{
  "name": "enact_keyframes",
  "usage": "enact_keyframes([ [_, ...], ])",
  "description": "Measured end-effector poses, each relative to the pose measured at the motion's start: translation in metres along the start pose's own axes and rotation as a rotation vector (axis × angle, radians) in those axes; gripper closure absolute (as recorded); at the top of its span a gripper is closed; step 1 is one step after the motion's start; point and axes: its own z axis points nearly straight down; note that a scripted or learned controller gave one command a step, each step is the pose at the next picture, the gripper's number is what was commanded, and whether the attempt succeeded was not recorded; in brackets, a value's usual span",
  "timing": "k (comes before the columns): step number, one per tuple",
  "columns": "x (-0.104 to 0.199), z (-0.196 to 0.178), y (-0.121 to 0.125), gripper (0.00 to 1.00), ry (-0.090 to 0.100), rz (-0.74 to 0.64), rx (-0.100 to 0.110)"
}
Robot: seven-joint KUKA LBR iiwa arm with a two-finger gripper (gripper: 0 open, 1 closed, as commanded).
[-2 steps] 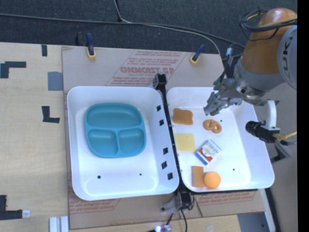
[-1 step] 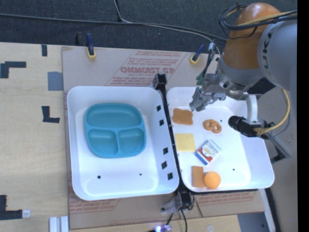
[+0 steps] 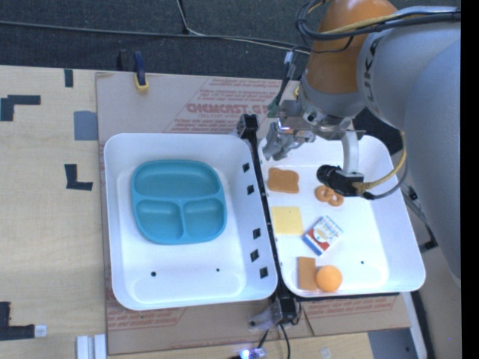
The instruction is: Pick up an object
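Above the far inner corner of the right bin (image 3: 389, 159), my tool (image 3: 278, 142) hangs over bare white floor, close to the divider between the two bins. I cannot tell from this view how the tool is set; nothing is visibly held in it.

Objects available, located from the tool:
- Toast slice (image 3: 283, 180): just below the tool toward the near side, lying flat, apart from it.
- Cheese slice (image 3: 287, 220): further toward the near side, in line with the toast slice.
- Pretzel (image 3: 328, 194): to the arm side of the toast slice, partly under a black fitting on my wrist.
- Small carton (image 3: 322, 235): nearer than the pretzel, tilted on the bin floor.
- Orange ball (image 3: 328, 278) touching a brown cracker (image 3: 305, 273): at the near edge of the bin, well apart from the tool.

The left bin (image 3: 120, 200), across the divider, carries a blue divided plate (image 3: 178, 200).

Step in hand, by my judgement: approach. No object has been lifted, so the pick is not yet done.

Next move calls for: choosing one target, most plausibly the toast slice as the closest. I would need to shift slightly toward the near side, centre over it, then descend. The slice is thin and flat, so contact must reach the bin floor; a shallow descent would likely close on nothing.
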Motion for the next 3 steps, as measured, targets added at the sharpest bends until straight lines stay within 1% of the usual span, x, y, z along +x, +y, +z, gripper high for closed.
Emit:
enact_keyframes([
  [1, 0.048, 0.006, 0.02, 1.0, 0.001, 0.0, 0.001],
  [2, 0.08, 0.032, 0.055, 1.0, -0.001, 0.003, 0.001],
  [3, 0.078, 0.03, 0.053, 0.0, -0.002, 0.004, 0.001],
])
